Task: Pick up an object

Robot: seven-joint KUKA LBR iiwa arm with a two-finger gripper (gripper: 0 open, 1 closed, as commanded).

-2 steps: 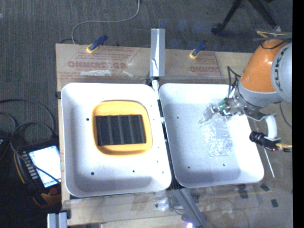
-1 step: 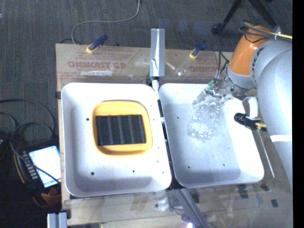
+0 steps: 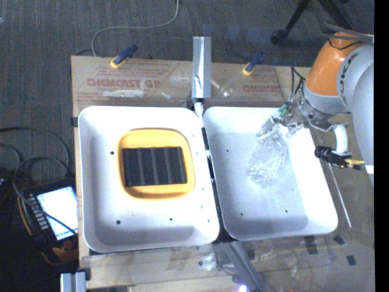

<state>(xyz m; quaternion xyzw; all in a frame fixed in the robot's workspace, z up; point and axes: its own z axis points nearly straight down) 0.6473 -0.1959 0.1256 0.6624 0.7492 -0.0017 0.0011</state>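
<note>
A clear, crinkled plastic item (image 3: 266, 160) lies in the right bin (image 3: 304, 221), stretching from the bin's middle up toward its far right corner. My gripper (image 3: 283, 118) sits low at that corner, right at the upper end of the clear plastic; whether it touches the plastic is not clear. The arm's orange band (image 3: 328, 72) and grey body rise just to the right of it. In the left bin (image 3: 100, 224) rests a yellow, rounded rectangular object (image 3: 157, 165) with a black ribbed top, lying flat near the middle.
The two bins meet at a narrow seam (image 3: 208, 163). Blue and yellow clamps (image 3: 123, 55) (image 3: 253, 62) hold the board behind the bins. A metal post (image 3: 201, 69) stands at the back centre. Cables and a lit tablet (image 3: 58, 208) lie on the floor at left.
</note>
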